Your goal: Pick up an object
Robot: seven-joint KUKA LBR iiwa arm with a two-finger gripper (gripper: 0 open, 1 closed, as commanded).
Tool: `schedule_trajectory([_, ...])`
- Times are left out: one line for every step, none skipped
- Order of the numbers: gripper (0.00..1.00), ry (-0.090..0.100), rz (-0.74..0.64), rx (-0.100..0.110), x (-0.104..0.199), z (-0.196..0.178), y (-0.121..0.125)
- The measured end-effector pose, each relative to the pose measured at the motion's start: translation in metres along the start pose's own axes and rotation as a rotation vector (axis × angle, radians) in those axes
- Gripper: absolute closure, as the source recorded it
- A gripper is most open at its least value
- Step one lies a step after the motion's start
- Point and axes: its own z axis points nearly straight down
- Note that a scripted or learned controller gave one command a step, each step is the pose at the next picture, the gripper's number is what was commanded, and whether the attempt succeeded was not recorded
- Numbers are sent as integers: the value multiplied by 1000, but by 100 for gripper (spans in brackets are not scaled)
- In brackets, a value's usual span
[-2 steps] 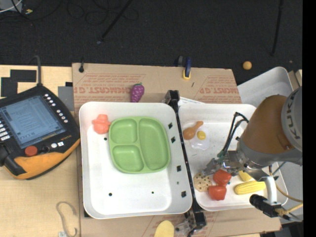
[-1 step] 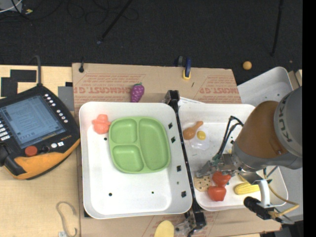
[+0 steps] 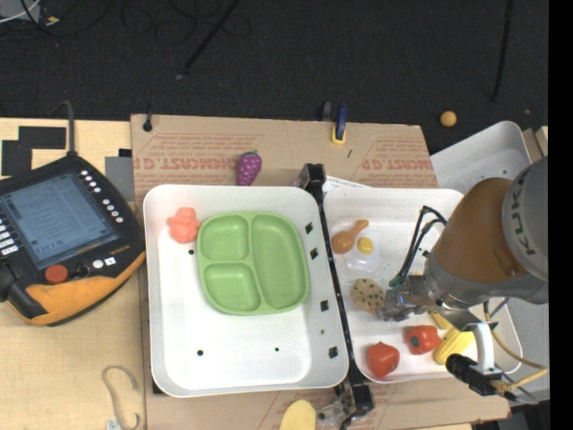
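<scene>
Green three-compartment plastic tray [image 3: 252,263] taking up middle of left white bin [image 3: 170,330]; pink toy [image 3: 183,226] sitting beside it. Right white bin [image 3: 394,206] crowding: brown cookie [image 3: 366,293], red tomato [image 3: 383,358], grey arm [image 3: 488,245] covering right half.

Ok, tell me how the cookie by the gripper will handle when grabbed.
The cookie looks like a flat disc lying on the bin floor, so fingers may struggle to get under it. It is probably a stiff, light toy. Lying flat, it should slide rather than roll if the gripper nudges it.

The arm [image 3: 488,240] covers most of the right bin's [image 3: 394,213] 3 o'clock side, and the gripper [image 3: 397,305] is too murky to read. The yellow thing [image 3: 298,415] at 6 o'clock is cut off.
</scene>
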Motion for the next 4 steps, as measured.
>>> schedule_trajectory([100,-3,0,4,-4,-49,-9])
schedule_trajectory([100,-4,-6,0,-10,-111,-4])
schedule_trajectory([100,-3,-7,4,-10,-126,-3])
schedule_trajectory([100,-1,-11,6,36,-124,20])
